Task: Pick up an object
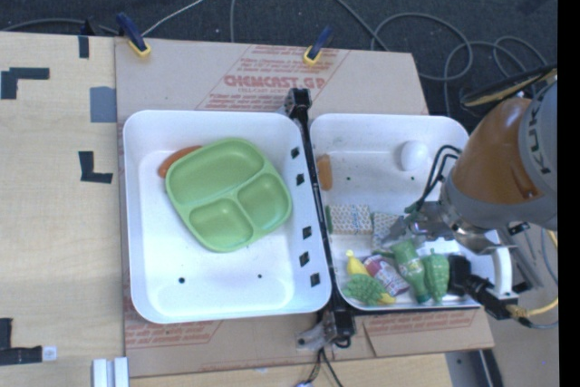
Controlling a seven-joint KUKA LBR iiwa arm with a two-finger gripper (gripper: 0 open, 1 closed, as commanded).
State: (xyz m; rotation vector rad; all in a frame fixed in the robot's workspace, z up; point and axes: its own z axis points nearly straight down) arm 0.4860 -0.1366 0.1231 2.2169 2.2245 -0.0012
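Note:
My gripper [405,231] hangs low over the right bin [362,160], under the orange band of the arm, just above a heap of small toys. In that heap lie a green bottle-like piece [410,260], a green knobbly toy [366,289], a yellow piece [355,266] and a red-and-white packet [385,270]. Left of the gripper a pale patterned pad [350,217] lies flat. The wrist hides whatever is right under it.
A green three-part plate [228,192] lies in the left bin [154,267] over an orange thing [172,160]. A white ball [412,153] and a small orange piece [323,171] sit in the right bin's far half. A black divider [308,195] splits the bins.

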